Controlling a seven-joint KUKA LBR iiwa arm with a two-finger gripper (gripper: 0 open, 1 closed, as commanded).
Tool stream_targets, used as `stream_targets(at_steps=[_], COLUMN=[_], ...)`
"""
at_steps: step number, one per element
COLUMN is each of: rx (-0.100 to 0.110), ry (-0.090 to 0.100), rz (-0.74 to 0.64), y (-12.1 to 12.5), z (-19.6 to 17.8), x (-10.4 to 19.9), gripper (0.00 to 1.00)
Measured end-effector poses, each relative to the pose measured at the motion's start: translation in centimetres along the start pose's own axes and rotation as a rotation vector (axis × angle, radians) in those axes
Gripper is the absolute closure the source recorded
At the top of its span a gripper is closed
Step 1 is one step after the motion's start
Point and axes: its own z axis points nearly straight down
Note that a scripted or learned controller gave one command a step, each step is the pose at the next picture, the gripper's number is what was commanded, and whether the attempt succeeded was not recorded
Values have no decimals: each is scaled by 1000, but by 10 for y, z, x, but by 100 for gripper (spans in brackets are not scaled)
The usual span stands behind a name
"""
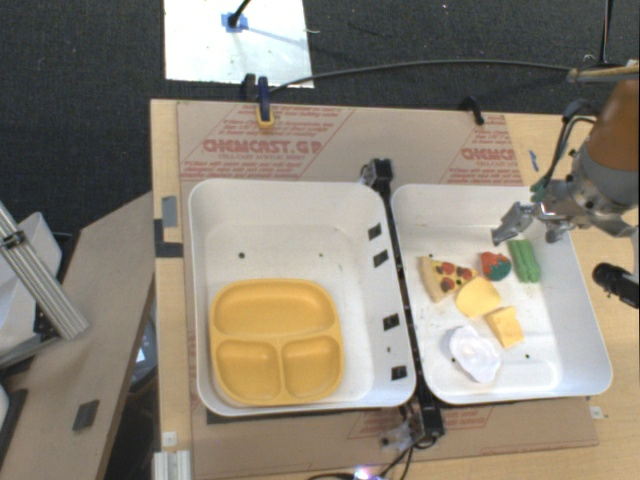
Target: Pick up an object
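The right bin (580,368) holds several small toy foods: a pizza slice (438,276), a red piece (494,264), a green stick (525,260), two yellow cheese blocks (478,296) (506,326) and a white crumpled piece (473,354). My gripper (530,230) hovers over the bin's far right part, just above the green stick and the red piece. Its fingers (506,228) are spread open with nothing between them.
The left bin (215,213) holds a yellow divided tray (277,340) near its front. A black divider strip (392,288) runs between the bins. A clamp (262,100) and a white sheet (235,28) lie beyond the bench's far edge.
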Motion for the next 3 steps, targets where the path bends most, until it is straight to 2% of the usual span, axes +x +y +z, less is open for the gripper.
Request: stream_targets(at_steps=[3], rx=[-3], ry=[1], rz=[4], y=[4], z=[123], x=[-7], gripper=[0])
